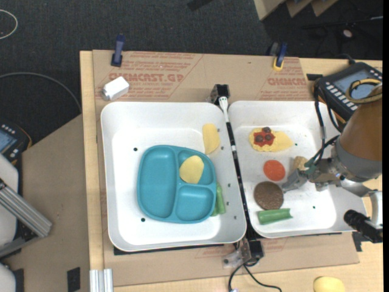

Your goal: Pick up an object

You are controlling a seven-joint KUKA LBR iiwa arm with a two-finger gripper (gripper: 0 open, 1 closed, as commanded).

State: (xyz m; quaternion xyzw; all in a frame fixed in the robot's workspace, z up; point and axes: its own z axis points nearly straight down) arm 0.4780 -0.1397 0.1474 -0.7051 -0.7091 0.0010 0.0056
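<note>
Reaches in from the right edge: grey arm with orange band (366, 135), wrist low over the right shallow white bin (322, 215), two-finger gripper (299, 176) pointing left, tip just above the bin floor. Finger state not discernible; nothing seen pinched between them. Lying in that bin: red round ball (274, 170) just left of the gripper tip, brown round disc (268, 195) just below it, green flat strip (274, 215) near the front wall, yellow flat piece topped with red berries (269, 139) toward the back. Resting in the left shallow white bin (121, 163): teal divided plastic tray (161, 187) carrying a yellow rounded piece (192, 170), pale yellow slab (211, 138) beside the tray's far corner, green sliver (219, 201) at its right edge. Beneath both bins: brown cardboard sheet (182, 75) on a wooden bench, blue clamps (118, 49) along the back edge, dark carpet beyond.
</note>
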